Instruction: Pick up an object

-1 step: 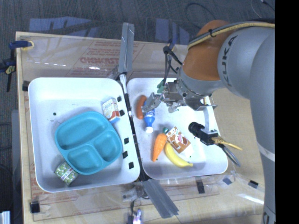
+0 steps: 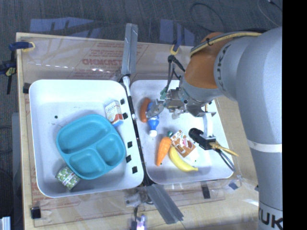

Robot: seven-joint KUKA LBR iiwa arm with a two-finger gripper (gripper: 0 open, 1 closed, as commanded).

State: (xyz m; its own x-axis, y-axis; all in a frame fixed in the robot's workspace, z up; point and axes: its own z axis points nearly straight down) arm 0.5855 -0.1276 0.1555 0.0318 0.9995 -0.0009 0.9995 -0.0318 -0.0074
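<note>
Gripper (image 2: 160, 105) low in right bin (image 2: 216, 175), fingers' spread impossible to tell; grasp unconfirmed. Blue-and-white bottle (image 2: 153, 124) just below gripper, sausage (image 2: 144, 109) just left of it. Carrot (image 2: 163, 151), banana (image 2: 180, 160), snack packet (image 2: 183, 143) crowd below bottle. Bare floor along bin's top wall.

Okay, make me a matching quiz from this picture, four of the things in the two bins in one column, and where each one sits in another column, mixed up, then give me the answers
Things:
1. blue divided tray
2. banana
3. carrot
4. small carton

Places:
A. right bin, near the front rim, just right of the carrot
B. left bin, against the divider side, behind the tray
C. left bin, filling its middle
D. right bin, left of the banana, tip pointing to the front

Pairs: 1-C, 2-A, 3-D, 4-B
</note>
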